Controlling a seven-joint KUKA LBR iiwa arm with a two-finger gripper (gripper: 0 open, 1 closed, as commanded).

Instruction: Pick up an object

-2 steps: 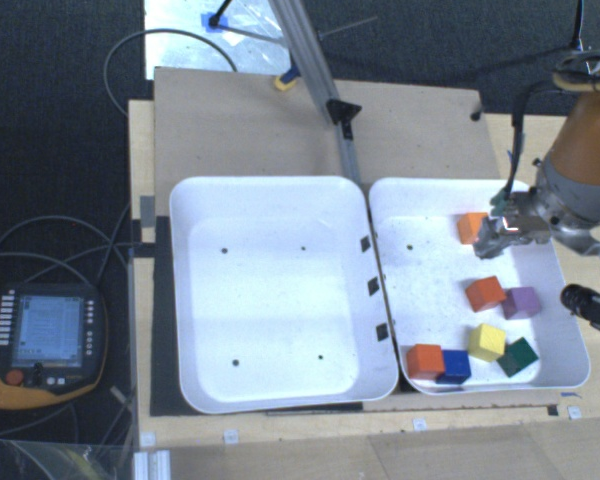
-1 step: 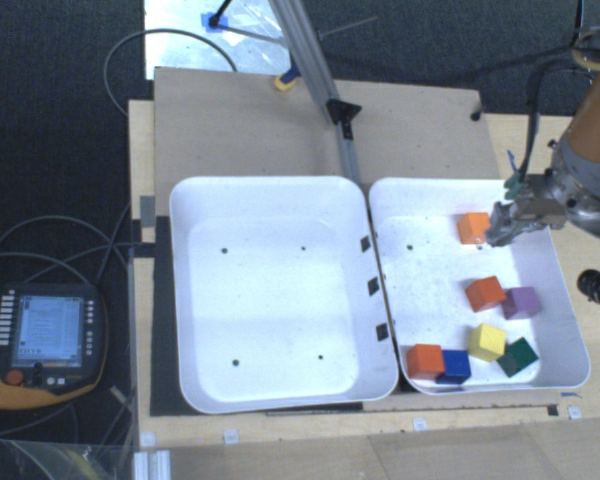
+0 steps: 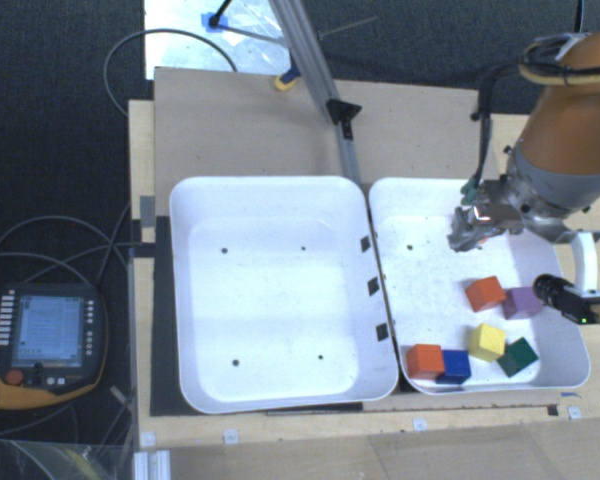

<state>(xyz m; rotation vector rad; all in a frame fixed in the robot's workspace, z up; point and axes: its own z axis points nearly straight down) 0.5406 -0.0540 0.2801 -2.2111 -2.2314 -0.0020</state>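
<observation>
The arm point(image 3: 570, 118) comes in from the right, its orange band showing above the grey wrist, and hangs over the right bin point(image 3: 420, 218). Its gripper point(image 3: 467, 230) sits above the upper middle of that bin's floor, over bare white plastic — whether it is clenched or released I cannot tell from here, since the metal tip is too small and blurred, and nothing can be made out in it.

All the blocks lie in the right bin, on the near side of the gripper and apart from it. The orange-red block point(image 3: 485, 292) is the closest, just nearer than the gripper and a little to its right. The purple block point(image 3: 523, 302) lies just beside that one, further right. Nearer the front wall, the yellow block point(image 3: 487, 342) sits next to the green block point(image 3: 518, 356). In the bin's front left corner, a second orange block point(image 3: 425, 359) touches a blue block point(image 3: 455, 365).

The left bin point(image 3: 270, 193) stands right against the right bin — a teach pendant point(image 3: 42, 343) lies well off to the left
</observation>
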